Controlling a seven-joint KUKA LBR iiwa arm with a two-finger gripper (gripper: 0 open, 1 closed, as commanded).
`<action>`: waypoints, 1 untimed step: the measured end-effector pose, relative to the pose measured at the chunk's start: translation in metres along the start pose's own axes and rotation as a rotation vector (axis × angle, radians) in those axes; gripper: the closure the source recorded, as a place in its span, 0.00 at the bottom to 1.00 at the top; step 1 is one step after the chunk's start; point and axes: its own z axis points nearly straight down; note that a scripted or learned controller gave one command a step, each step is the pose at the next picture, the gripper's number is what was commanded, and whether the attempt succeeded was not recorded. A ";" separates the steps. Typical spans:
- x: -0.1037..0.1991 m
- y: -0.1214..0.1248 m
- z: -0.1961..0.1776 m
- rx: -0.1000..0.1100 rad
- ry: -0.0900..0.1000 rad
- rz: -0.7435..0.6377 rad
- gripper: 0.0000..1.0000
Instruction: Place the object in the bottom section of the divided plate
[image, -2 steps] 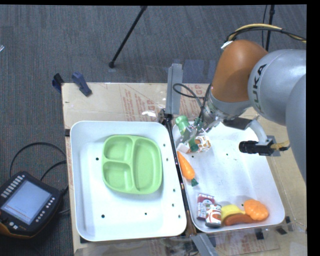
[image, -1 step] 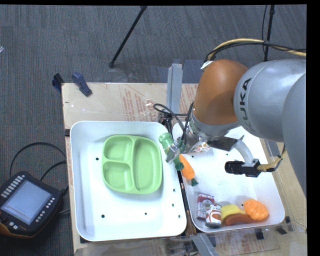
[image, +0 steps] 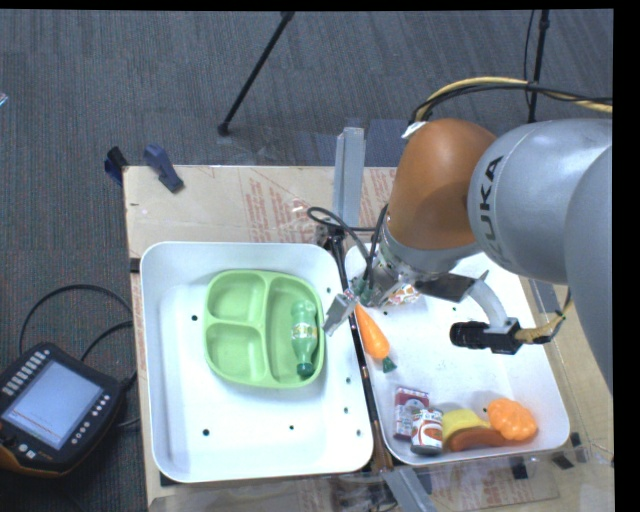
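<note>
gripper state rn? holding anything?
Gripper: cannot be told; the wrist hides it from above. It sits over the divide between the bins, with the toy carrot right beside it; a grasp is not visible.

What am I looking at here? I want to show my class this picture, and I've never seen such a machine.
It is a robot arm, grey and orange, filmed by one camera fixed above a bench. Two white bins sit side by side. The left bin holds a green divided plate with a small green bottle lying in its right section. The arm's claw hangs over the bins' shared edge, with a toy carrot at its tip. The right bin also holds small packets and toy food.
</note>
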 end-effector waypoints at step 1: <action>0.013 0.000 -0.004 0.001 0.001 -0.205 0.00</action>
